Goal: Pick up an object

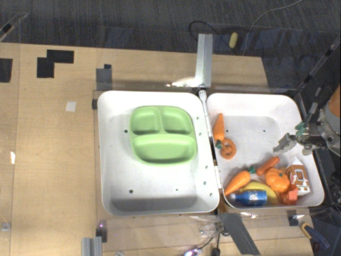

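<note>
Wooden worktop [48, 159] with two white bins side by side, dark carpet beyond.
Left bin [114, 159] holds a green divided plate [162, 134]. Right bin [256, 111] holds toy carrots [237, 182], a blue bottle [249, 197] and a pumpkin [277, 181] at lower right; the end effector [290, 142] hovers above them, whether open or closed I cannot tell.

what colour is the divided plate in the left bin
Light green plate, seen in the camera view.

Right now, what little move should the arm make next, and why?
Probably a short move down and toward the pile. The end effector hangs over bare floor of the right bin, holding nothing, while the toys, such as the small pumpkin and carrot, crowd the bin's near corner just below it in the view.
</note>
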`<state>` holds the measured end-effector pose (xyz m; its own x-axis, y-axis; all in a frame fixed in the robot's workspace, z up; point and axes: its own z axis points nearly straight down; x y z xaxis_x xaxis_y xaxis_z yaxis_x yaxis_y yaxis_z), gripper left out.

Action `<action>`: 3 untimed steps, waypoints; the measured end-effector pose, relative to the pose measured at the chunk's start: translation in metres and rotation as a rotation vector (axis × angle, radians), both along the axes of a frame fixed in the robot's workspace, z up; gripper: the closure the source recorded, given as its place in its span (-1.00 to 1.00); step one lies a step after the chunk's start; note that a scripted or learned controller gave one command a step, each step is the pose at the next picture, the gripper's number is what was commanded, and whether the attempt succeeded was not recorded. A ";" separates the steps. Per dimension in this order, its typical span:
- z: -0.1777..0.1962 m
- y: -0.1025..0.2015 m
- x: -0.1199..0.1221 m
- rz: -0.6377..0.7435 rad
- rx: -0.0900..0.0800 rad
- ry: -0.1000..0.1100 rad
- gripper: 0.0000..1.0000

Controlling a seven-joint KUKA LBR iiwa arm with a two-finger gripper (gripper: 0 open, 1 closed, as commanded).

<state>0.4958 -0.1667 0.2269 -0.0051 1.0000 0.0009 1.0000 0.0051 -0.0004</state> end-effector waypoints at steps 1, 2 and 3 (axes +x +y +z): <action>0.009 -0.039 0.018 -0.183 -0.001 -0.003 -1.00; -0.090 0.067 -0.010 -0.050 0.000 0.002 -1.00; -0.059 0.057 -0.008 0.424 -0.001 -0.003 -1.00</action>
<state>0.4876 -0.1093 0.1681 -0.4157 0.9095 -0.0011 0.9095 0.4157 0.0027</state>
